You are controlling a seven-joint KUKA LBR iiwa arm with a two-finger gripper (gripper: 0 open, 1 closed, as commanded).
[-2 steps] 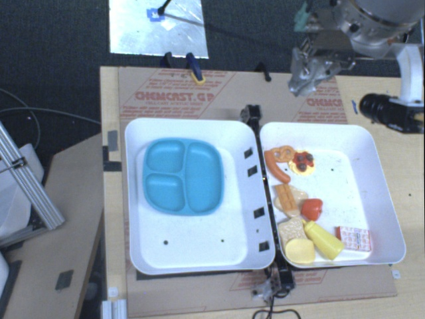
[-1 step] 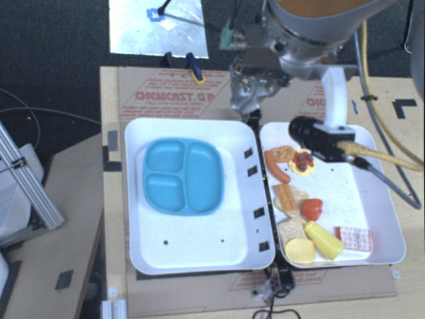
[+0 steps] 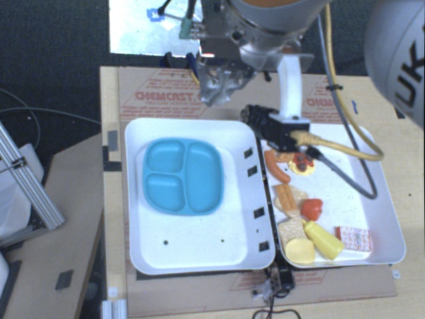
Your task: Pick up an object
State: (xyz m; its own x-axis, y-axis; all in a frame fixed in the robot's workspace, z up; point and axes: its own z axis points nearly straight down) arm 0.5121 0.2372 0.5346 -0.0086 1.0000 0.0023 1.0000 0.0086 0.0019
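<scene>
My gripper (image 3: 216,87) hangs above the cardboard just behind the back edge of the left bin (image 3: 153,258), and I see nothing held in it. A blue divided plate (image 3: 182,176) lies in that bin. Along the left side of the right bin (image 3: 385,211) lie a red sausage (image 3: 277,167), a small red-and-yellow piece (image 3: 303,165), an orange wafer-like piece (image 3: 286,197), a red tomato (image 3: 312,209), a pale cracker (image 3: 290,229), a yellow bottle (image 3: 324,240), a yellow disc (image 3: 299,251) and a red-and-white box (image 3: 353,238).
The arm's large grey and orange body (image 3: 279,5) looms over the back of both bins. The divider (image 3: 262,191) between the bins runs front to back. Cardboard (image 3: 159,92) lines the bench behind the bins.
</scene>
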